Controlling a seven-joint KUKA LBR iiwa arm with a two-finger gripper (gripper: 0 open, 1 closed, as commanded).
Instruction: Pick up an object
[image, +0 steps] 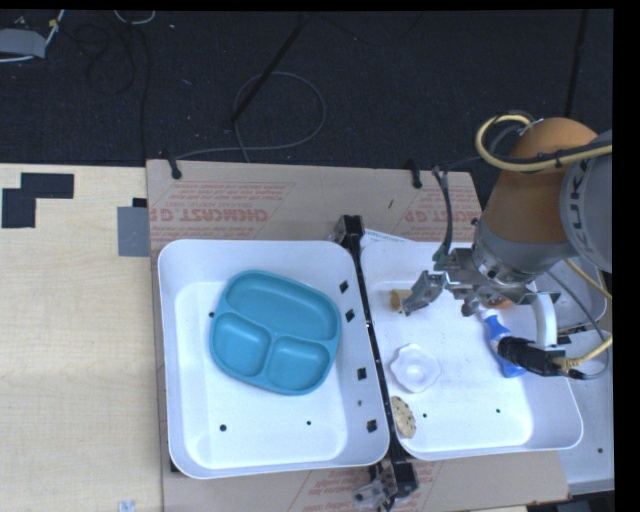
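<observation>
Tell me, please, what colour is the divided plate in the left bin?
Light blue, seen in the camera view.

Even overhead light, soft shadows; white bins (200, 440) slightly overexposed; perhaps mild blur.

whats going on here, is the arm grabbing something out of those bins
The arm's gripper hangs low over the right bin, with nothing visibly between its fingers. Near it lie a small tan piece, a white cup-like item, a blue and white object and a speckled round piece. The left bin holds a blue divided plate.
</observation>
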